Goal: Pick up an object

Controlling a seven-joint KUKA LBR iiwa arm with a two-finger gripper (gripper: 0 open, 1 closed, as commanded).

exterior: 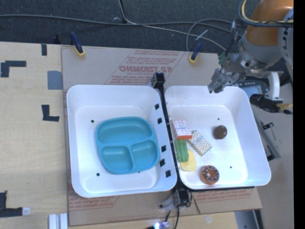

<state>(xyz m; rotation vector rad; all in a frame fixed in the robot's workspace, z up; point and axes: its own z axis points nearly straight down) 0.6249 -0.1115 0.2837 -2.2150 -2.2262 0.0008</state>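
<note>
The right bin (238, 104) holds several small items: a red-and-white box (181, 128), a checkered packet (200, 144), a green piece (182, 150) lying on a yellow piece (189, 163), a brown ball (219, 132) and a chocolate donut (209, 174). My gripper (217, 86) hangs over the far right rim of this bin, above and well behind the brown ball. Nothing shows between its fingertips. The arm's orange band (271, 4) is at the top right.
The left bin (81, 99) holds a blue divided plate (127, 144). Two clamps (77, 48) (194, 56) pin the cardboard sheet at the back. Cables run across the dark floor behind. A black divider (162, 123) separates the bins.
</note>
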